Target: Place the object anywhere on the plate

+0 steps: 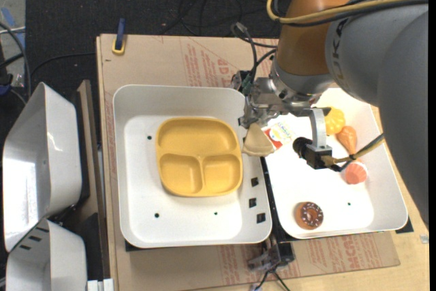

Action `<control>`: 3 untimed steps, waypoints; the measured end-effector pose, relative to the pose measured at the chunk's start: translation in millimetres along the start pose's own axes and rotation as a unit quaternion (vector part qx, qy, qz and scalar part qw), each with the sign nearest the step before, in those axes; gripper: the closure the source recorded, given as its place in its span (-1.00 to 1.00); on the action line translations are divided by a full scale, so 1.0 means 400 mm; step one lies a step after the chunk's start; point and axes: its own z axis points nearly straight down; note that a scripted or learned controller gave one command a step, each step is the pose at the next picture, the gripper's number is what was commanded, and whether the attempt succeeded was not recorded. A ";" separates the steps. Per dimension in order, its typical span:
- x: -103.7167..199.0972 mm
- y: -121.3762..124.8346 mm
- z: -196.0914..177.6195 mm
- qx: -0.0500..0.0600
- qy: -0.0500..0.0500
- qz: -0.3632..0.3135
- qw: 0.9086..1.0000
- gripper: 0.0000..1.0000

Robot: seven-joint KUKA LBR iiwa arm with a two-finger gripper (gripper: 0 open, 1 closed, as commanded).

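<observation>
A yellow plate [199, 156] with three compartments lies in the left white bin [136, 215]. My gripper [254, 125] hangs over the rim between the two bins, just right of the plate's upper right corner. A tan, rounded piece of toy food [257, 141] sits right under the fingertips, and they look shut on its top. The piece is off the plate, a short way beyond its right edge. The grey arm with its orange band comes in from the upper right and hides the back of the right bin.
The right bin [381, 215] holds a chocolate donut [310, 215], a pink piece [354, 174], an orange carrot [347, 138], a yellow piece [334, 120] and a white and red packet [279, 133]. Cables hang behind the bins.
</observation>
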 end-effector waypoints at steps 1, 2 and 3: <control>0.145 0.005 -0.029 -0.001 0.000 0.000 1.000 1.00; 0.296 0.021 -0.039 -0.001 0.000 0.001 1.000 1.00; 0.359 0.015 -0.037 0.000 -0.001 0.002 1.000 1.00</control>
